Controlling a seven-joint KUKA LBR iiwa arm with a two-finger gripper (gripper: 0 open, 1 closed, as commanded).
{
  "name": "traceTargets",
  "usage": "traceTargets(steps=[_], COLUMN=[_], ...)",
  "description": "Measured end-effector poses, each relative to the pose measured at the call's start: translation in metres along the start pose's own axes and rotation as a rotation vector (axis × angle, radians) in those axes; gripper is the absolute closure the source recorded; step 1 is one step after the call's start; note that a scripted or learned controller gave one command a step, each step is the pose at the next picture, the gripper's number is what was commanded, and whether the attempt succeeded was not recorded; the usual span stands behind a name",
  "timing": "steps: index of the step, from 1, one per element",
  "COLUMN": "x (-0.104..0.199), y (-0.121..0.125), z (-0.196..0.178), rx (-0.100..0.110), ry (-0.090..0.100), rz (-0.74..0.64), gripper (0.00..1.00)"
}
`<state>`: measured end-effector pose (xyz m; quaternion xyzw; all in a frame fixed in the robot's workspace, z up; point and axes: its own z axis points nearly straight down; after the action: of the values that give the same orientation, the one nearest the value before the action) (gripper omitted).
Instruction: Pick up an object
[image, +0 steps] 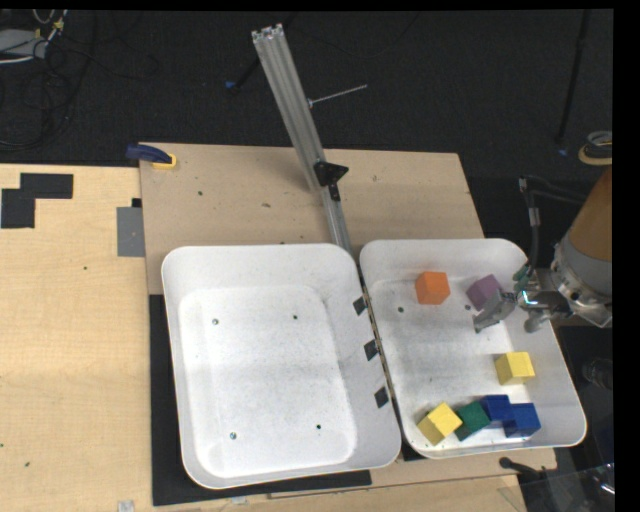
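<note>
The claw (508, 307), its opening impossible to judge, is hovering just beside the purple block (484, 291): light, rigid, best pinched across flat opposite faces.

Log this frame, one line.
gripper: over right bin | nearest: purple block | grasp: none seen | left bin: untouched

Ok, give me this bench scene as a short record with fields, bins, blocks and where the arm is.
left bin: white, no blocks seen in it
right bin: white, holds all blocks
far blocks: orange block, purple block
right side: yellow block
near edge cluster: second yellow block, green block, blue block
gripper: over right bin, beside the purple block
held: nothing visibly
</note>
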<state>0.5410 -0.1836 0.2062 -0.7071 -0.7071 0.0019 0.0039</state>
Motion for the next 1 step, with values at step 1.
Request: traceTargets(steps=[1], x=[-0.0007], y=[0.0009], z=[-0.0024], rx=[-0.005], ry=[-0.002], rz=[0.001], gripper=[0.0])
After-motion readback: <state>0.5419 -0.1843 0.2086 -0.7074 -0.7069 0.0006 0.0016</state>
